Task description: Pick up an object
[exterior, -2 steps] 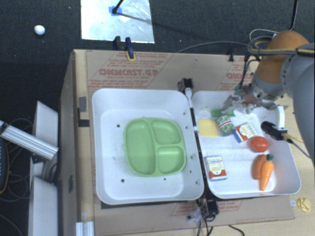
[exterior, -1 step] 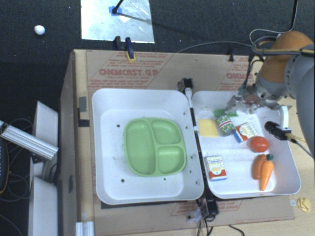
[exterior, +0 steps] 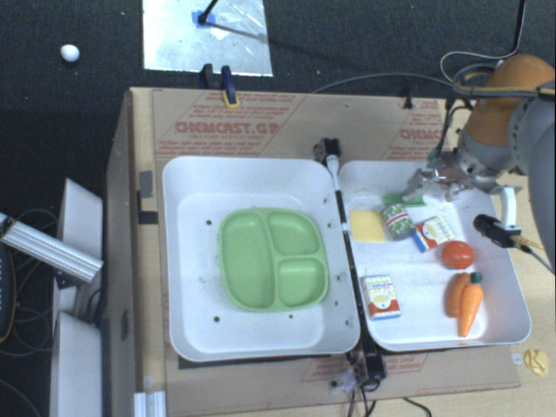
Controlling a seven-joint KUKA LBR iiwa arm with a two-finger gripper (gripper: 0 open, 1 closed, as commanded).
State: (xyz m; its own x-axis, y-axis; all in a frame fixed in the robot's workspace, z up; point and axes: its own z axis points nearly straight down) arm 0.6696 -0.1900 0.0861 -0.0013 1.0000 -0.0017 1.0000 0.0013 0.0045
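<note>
Several small items lie in the right bin [exterior: 521, 320]; nearest our hand [exterior: 427, 183] is the green can [exterior: 397, 219], just below it beside the yellow block [exterior: 367, 226]. We should descend squarely over the can (neighbours crowd it). Our wrist hangs low, angled left; we cannot tell its opening.

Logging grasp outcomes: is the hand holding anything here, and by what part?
Cannot be told. The hand sits low over the right bin, by the green can; no hold shows.
</note>
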